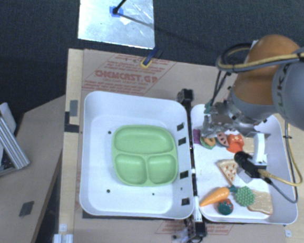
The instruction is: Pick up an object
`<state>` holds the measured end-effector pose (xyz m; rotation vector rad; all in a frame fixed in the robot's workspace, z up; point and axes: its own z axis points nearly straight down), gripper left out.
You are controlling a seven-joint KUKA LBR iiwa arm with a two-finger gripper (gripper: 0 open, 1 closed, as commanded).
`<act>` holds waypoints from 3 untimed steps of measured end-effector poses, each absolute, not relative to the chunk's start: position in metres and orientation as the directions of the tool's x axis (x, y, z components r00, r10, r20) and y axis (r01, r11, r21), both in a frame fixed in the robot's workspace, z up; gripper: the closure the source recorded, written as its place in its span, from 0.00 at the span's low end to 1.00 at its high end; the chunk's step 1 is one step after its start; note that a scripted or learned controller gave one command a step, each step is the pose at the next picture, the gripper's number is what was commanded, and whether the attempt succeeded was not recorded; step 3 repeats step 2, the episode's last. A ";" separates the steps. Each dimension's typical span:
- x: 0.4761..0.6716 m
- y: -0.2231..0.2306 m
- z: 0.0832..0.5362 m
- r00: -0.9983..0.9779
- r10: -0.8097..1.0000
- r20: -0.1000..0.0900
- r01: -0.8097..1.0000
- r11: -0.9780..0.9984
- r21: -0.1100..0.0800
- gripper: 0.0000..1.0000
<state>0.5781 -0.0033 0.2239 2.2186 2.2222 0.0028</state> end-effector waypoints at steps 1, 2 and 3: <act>0.579 0.003 0.215 -0.004 1.000 0.000 1.000 0.004 0.001 1.00; 0.577 0.006 0.214 -0.005 1.000 0.000 1.000 0.005 0.001 1.00; 0.577 0.006 0.214 -0.005 1.000 0.000 1.000 0.005 0.001 1.00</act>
